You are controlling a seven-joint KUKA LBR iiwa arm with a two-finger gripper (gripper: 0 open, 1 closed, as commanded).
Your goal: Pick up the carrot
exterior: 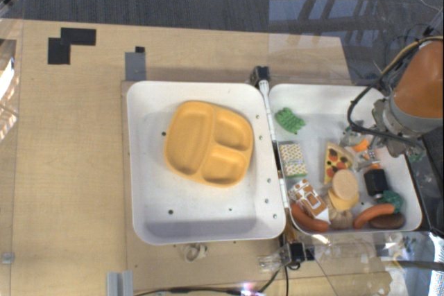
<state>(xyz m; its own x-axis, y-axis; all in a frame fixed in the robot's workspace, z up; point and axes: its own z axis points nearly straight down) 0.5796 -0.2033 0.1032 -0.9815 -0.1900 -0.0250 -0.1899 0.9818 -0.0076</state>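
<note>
The carrot (368, 215) lies in the front right corner of the right bin (316, 102). It is orange with a green leafy top pointing right, and a brown sausage (389, 222) lies beside it. My gripper (370, 149) hangs low over the right side of the same bin, under the grey wrist and orange band. It is behind the carrot by roughly a hand's width. Small orange pieces (361, 145) show right at the gripper, and I cannot make out what they are.
The right bin also holds a green toy (289, 120), a patterned cracker (293, 159), a pizza slice (338, 160), a round bun (345, 186), a black object (375, 181) and a red sausage (309, 218). In the left bin (146, 204) sits a yellow divided plate (208, 143).
</note>
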